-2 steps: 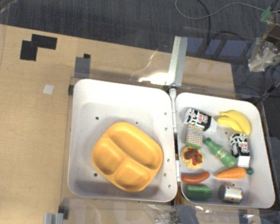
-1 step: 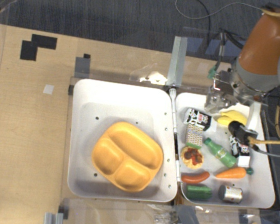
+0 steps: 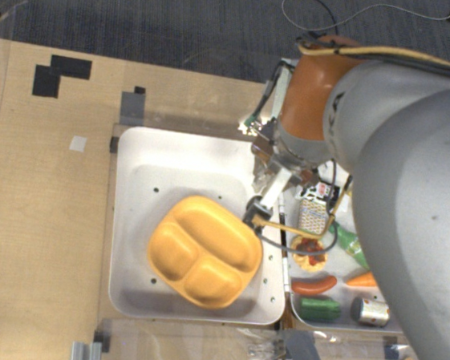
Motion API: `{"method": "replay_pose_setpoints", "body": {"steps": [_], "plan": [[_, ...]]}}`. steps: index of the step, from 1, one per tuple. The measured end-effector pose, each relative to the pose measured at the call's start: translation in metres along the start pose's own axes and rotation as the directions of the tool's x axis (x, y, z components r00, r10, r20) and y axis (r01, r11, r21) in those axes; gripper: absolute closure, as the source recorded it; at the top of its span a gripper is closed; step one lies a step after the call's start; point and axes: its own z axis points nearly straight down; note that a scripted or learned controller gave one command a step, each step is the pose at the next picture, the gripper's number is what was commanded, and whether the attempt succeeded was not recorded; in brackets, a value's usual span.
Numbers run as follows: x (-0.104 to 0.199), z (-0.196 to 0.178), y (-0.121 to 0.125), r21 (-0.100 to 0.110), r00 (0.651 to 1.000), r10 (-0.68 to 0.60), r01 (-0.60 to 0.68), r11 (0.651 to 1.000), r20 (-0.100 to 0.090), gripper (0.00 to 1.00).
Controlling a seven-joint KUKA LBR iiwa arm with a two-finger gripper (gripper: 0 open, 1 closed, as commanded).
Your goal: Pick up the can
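Observation:
The can (image 3: 371, 311), silver and lying on its side, rests near the front of the right bin (image 3: 330, 323), with the arm's grey bulk covering its right end. My gripper (image 3: 271, 179) hangs below the orange wrist band, over the wall between the two bins toward the back. It is well behind and to the left of the can, with nothing seen in its grasp.
A yellow divided tray (image 3: 203, 249) fills the middle of the left bin (image 3: 137, 205). Beside the can lie a green vegetable (image 3: 320, 309), a red sausage-like piece (image 3: 312, 285), an orange carrot (image 3: 364, 280), a green item (image 3: 352, 244) and a small printed box (image 3: 313, 217).

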Motion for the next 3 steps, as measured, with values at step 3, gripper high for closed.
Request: {"method": "replay_pose_setpoints", "body": {"steps": [3], "plan": [[0.045, 0.017, -0.092, -0.002, 0.955, -0.295, 0.295, 0.955, -0.001, 1.0]]}}
